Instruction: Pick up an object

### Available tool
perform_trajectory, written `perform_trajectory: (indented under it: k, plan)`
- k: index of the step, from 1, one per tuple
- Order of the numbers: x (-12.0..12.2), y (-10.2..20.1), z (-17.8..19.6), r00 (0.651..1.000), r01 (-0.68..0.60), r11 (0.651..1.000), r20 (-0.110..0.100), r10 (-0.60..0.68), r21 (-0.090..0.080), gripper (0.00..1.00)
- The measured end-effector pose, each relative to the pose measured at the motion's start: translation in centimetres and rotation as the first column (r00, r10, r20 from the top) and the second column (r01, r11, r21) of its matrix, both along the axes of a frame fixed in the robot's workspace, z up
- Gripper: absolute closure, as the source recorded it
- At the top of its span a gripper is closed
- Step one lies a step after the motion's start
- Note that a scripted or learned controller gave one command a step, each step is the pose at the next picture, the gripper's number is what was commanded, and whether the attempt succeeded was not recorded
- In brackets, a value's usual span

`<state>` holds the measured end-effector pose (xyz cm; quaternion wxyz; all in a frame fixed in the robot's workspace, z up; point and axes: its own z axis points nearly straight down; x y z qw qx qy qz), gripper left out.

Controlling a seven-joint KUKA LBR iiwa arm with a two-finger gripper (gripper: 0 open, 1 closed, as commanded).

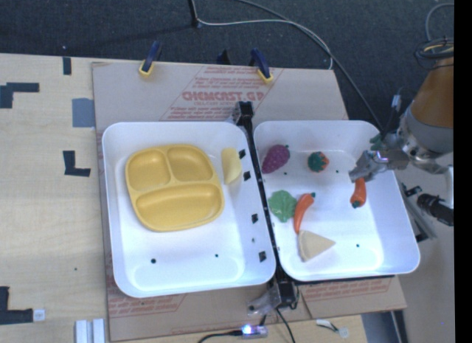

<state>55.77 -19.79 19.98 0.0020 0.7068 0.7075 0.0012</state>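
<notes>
**Operator:** Where does the target lie relative to the claw?

**Manual:** You find the gripper [366, 170] over the right bin [398, 257], near its right-hand wall. The small orange-red chili [358, 192] hangs directly beneath the fingertips — its top end appears to sit between them, so treat the claw as closed on it, though the contact is small in the camera view and you should verify it.

**Operator:** Which way does the piece point?

**Manual:** Its long axis runs nearly vertical in the view, tip toward the bin's near edge, stem end up at the claw. It looks raised off the bin floor or barely touching it; you cannot tell which.

**Operator:** Anything close by?

**Manual:** The carrot [302, 211] and the green lettuce piece [282, 204] lie well to the left, touching each other — no obstruction. In my judgement the next move is a straight lift.
</notes>
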Motion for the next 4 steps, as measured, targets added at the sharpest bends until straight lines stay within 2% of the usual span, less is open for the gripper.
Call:
perform_trajectory:
  k: [1, 3, 4]
  plan:
    - [0.3, -0.6, 6.1, 1.0, 0.001, 1.0, 0.0, -0.001, 0.0, 1.0]
    - [1.3, 10.9, 6.2, 1.0, -0.004, 1.0, -0.005, 0.004, 0.002, 1.0]
    - [2.8, 15.9, 6.5, 1.0, -0.004, 1.0, -0.005, 0.004, 0.002, 1.0]
